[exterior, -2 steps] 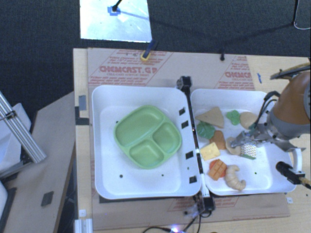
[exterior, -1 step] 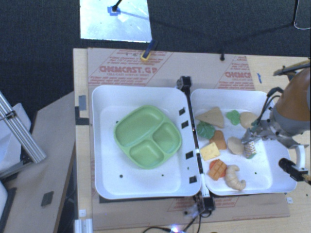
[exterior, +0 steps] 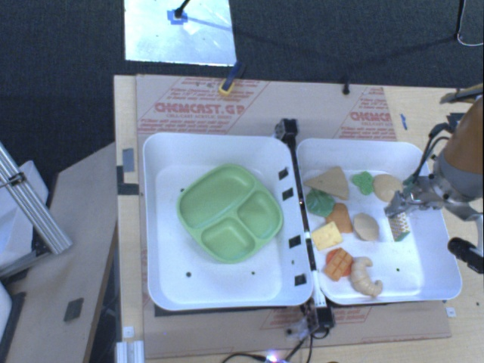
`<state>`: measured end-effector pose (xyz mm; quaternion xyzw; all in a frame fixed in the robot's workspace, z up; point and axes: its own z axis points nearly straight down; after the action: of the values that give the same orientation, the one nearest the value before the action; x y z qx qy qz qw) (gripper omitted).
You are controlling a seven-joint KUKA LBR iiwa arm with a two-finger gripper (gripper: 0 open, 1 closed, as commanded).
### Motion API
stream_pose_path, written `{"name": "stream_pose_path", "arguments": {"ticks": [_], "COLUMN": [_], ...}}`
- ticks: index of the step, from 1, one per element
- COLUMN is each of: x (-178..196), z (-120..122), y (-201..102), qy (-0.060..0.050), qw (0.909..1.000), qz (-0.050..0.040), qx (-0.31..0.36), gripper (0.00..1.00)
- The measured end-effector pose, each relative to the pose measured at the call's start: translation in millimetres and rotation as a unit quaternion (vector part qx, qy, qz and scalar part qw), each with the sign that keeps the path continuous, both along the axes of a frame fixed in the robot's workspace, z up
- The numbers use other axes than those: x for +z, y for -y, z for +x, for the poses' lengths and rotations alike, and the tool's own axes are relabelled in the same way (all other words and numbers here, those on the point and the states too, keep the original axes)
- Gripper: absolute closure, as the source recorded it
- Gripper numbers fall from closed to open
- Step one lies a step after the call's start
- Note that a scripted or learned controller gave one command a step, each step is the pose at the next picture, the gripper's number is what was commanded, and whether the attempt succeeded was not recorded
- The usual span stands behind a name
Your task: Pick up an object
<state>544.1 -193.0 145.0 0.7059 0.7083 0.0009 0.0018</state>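
The right bin holds several toy foods. Among them are a tan wedge, a dark green piece, a light green leaf and a pale oval. There are also an orange piece, a beige oval, a yellow block, an orange gridded piece and a beige curled piece. My gripper reaches down into this bin from the right. It is just right of the beige oval and below the pale oval. Nothing shows in its grasp.
The left bin holds a green divided plate. A black divider runs between the bins. The arm's body overhangs the right bin's right rim. A metal sheet lies beyond the bench.
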Motion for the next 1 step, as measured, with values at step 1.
{"name": "stream_pose_path", "arguments": {"ticks": [1], "x": [57.8], "z": [7.3], "y": [8.1], "qy": [0.001], "qw": [1.0], "qz": [-0.0005], "qx": [0.0], "gripper": [1.0]}}
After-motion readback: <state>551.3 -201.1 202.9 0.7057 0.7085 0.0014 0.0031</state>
